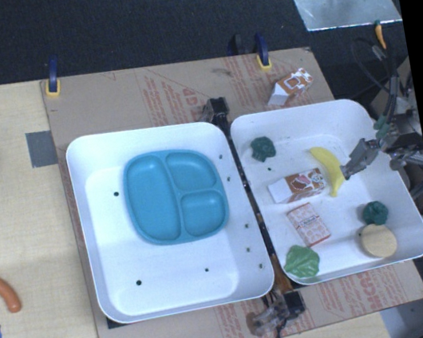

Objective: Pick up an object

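Beside the blue plate's bin [92,226], cards flank a banana [327,166] touching the end effector [354,163], grip state unclear.

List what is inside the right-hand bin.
The right bin holds a banana, two small cartons, a dark green piece, another, a light green leaf and a tan round. Anything beneath them is covered. The gripper touches the banana.
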Controlling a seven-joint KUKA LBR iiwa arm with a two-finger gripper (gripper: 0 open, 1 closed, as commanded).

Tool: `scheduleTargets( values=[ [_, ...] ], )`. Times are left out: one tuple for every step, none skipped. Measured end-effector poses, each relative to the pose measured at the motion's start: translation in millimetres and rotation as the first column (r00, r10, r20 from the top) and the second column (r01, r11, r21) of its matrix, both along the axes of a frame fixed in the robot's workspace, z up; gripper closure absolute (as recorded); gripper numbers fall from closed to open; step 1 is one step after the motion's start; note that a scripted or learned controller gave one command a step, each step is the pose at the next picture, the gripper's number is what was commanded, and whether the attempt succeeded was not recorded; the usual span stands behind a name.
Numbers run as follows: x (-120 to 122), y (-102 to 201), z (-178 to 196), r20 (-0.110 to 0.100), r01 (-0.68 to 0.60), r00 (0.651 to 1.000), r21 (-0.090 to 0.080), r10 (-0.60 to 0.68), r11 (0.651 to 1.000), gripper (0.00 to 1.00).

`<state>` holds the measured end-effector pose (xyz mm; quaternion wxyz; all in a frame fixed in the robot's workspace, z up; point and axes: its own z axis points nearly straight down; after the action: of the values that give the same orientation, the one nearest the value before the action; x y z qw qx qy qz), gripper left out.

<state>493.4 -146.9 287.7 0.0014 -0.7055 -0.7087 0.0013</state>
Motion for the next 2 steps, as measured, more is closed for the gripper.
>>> scheduleTargets(
  values=[
    [22.9,13.5,-119.9,-0.002,0.000,1.000,0.000,0.000,1.000,0.00],
    [-12.5,52.5,-196.8,-0.001,0.000,1.000,0.000,0.000,1.000,0.00]
  ],
)
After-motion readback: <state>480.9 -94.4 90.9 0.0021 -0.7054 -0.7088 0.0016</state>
